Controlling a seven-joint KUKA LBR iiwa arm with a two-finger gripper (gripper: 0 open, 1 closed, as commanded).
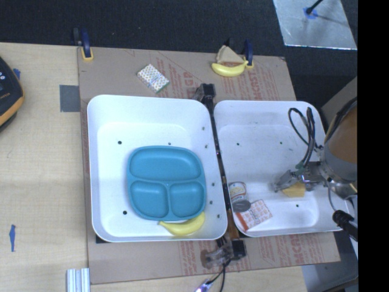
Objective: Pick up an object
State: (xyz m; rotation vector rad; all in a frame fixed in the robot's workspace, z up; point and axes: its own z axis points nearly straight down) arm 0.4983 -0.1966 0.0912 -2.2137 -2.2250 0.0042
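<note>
The gripper [290,180] touches a yellow block [295,190]; its grip state cannot be told.

Bench [42,163] — two white bins [103,163], banana [228,69], packet [152,77].

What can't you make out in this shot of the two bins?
- Hand: small and blurred in the camera view, so whether it grips the yellow piece beside it is unclear.
- Banana: partly hidden under the blue tray.
- Small can and card: print too small to read.
- Arm: cut off at the right.
</note>
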